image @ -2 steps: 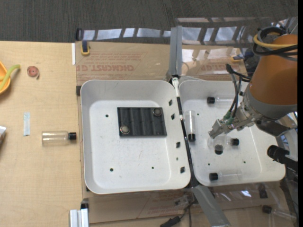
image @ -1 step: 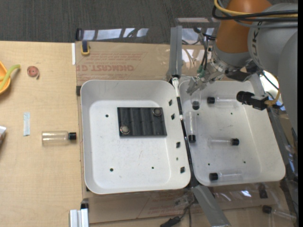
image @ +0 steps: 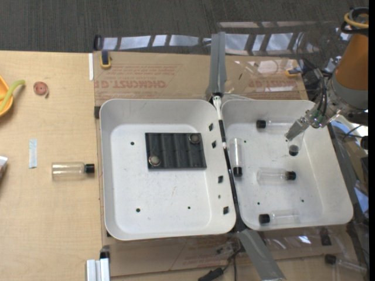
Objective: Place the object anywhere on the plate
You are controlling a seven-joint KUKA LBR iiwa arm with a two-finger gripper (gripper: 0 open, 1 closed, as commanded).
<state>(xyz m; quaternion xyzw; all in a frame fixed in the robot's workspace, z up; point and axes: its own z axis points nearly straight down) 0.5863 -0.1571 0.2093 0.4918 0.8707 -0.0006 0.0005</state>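
A black ridged plate [image: 176,151] lies in the left white bin [image: 117,215], with two small round grey pieces on it, one at its upper right corner [image: 195,138] and one at its lower left [image: 154,160]. Several clear vials with black caps lie in the right bin [image: 334,209]: one near the divider [image: 235,152], one in the middle [image: 274,175], one at the front [image: 281,218] and one at the back [image: 270,123]. My gripper [image: 295,134] hangs over the right bin's upper right part. A small black cap [image: 293,151] sits just below its tip.
Another clear vial [image: 69,169] lies on the wooden bench left of the bins. A yellow object [image: 6,95], a red disc [image: 40,88] and a small pale strip [image: 33,154] sit farther left. Cardboard lies under the bins, and a metal frame stands behind them.
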